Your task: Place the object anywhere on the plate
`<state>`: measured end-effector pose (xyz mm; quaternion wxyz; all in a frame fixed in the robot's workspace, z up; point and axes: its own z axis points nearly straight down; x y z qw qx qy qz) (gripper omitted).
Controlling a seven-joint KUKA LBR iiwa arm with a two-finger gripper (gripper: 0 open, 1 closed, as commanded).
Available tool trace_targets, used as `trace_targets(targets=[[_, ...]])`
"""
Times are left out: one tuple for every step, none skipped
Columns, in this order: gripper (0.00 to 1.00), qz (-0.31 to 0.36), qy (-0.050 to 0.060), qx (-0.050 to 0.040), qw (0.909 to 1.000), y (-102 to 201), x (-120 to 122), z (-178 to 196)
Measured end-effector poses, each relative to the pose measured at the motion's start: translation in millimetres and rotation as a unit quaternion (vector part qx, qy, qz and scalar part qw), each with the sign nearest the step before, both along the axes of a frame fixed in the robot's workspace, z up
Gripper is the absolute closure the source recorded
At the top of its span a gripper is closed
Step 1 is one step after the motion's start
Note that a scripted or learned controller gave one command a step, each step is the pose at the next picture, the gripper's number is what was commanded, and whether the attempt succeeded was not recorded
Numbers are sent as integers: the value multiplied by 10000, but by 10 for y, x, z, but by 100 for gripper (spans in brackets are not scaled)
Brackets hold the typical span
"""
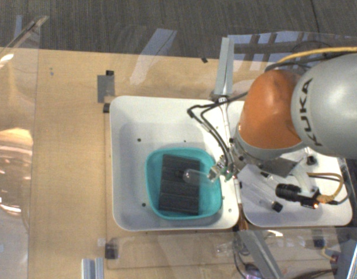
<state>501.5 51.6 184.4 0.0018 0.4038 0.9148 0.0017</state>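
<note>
A teal plate (157,163) with a raised rim lies in the left white bin (129,156), toward its front right. A dark grey ribbed rectangular object (177,192) lies flat on the plate, filling most of its middle. My gripper (200,173) reaches in from the right and hangs just over the object's right upper part, its pale tip above the dark surface. The orange band and grey wrist (271,118) hide the space behind it.
The right white bin (335,214) lies largely under the arm. A black connector (289,192) with yellow and orange cables hangs over it. A grey metal post (224,68) stands behind the bins. Bare wooden bench (50,156) stretches to the left.
</note>
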Motion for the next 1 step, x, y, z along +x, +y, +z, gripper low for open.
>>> trace_targets(targets=[[0, -1, -3, 0, 10000, -3, 1, 2]])
